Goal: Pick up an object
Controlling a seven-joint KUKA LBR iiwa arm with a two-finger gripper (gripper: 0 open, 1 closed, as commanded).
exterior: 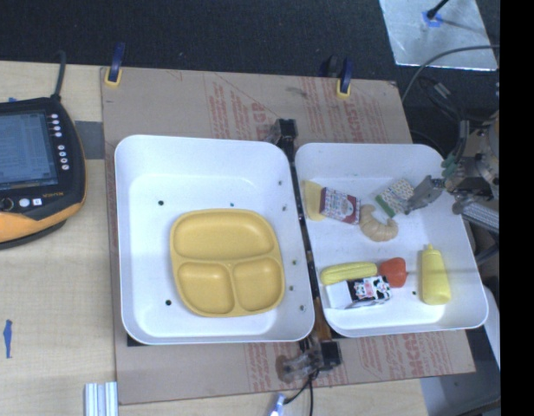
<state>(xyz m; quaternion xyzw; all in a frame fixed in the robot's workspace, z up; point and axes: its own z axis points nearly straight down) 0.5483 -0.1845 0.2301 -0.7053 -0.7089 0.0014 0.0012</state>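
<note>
You've got 2 bins on the bench, and the right bin (458, 319) is your landmark. Left of it, touching along the shared edge, sits the left bin (137, 319) with a yellow tray (225, 261) lying flat in its middle. Further left again is the pendant (29, 167), well apart from the action.

Inside the right bin: mustard bottle (433, 275) near its right wall, banana (348, 272) toward the front left, milk carton (361, 292) just in front of the banana, a red piece (393, 271) touching the carton's right end. Toward the back, a packet (338, 204) near the left wall, a tan lump (379, 226) near the middle and a striped item (395, 197) just behind it.

The gripper (423, 195) is low at the bin's back right, beside that striped item; whether it's spread or clamped, I can't tell. Nothing shows between its tips.

The striped item looks small, light and probably flat, so it may slip; take it across its narrow sides.
</note>
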